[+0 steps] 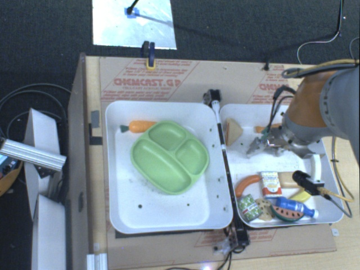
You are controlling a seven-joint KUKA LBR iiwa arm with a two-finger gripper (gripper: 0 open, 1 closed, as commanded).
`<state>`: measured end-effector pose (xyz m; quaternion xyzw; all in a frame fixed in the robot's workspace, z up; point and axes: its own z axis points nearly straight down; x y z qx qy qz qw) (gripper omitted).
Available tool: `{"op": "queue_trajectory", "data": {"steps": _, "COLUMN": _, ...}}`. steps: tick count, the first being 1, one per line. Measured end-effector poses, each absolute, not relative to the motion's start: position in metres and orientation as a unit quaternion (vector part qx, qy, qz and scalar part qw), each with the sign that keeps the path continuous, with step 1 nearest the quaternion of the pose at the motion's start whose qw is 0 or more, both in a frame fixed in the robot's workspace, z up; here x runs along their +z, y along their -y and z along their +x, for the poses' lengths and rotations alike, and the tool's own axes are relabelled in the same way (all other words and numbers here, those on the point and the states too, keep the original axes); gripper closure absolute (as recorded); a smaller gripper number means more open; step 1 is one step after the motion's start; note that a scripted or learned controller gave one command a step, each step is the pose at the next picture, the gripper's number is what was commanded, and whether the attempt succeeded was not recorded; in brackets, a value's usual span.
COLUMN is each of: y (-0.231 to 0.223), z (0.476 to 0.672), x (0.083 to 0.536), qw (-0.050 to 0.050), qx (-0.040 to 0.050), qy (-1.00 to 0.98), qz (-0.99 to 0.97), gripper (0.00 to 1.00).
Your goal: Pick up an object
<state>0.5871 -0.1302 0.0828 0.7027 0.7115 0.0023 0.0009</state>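
My gripper [256, 147] hangs low over the middle of the right bin [243, 112], its fingers spread open with nothing between them. A tan bread wedge [233, 130] lies just left of it, near the bin's left wall. In the bin's front part lie an orange sausage [247, 183], a red and white carton [270, 183], a watermelon slice [283, 214], a blue bottle [296, 207] and a yellow banana [302, 196]. A small orange piece [260, 129] peeks out behind the gripper.
The left bin [121, 207] holds a green divided plate [170, 157] and a carrot [140, 126] behind it. A green and white packet [251, 208] sits in the right bin's front left corner. The arm [320, 106] covers the right bin's far right side.
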Motion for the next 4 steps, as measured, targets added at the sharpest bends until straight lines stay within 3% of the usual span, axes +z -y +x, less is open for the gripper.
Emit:
{"op": "queue_trajectory", "data": {"steps": 1, "y": 0.193, "z": 0.667, "x": 0.089, "qw": -0.022, "qx": -0.0032, "qy": -0.707, "qz": 0.706, "gripper": 0.0}}
{"op": "queue_trajectory", "data": {"steps": 2, "y": 0.195, "z": 0.65, "x": 0.088, "qw": -0.008, "qx": 0.0072, "qy": -0.71, "qz": 0.704, "gripper": 0.0}}
{"op": "queue_trajectory", "data": {"steps": 3, "y": 0.202, "z": 0.649, "x": 0.098, "qw": -0.001, "qx": 0.0026, "qy": -0.711, "qz": 0.703, "gripper": 1.0}}
{"op": "queue_trajectory", "data": {"steps": 4, "y": 0.134, "z": 0.669, "x": 0.125, "qw": -0.002, "qx": -0.0012, "qy": -0.711, "qz": 0.703, "gripper": 1.0}}
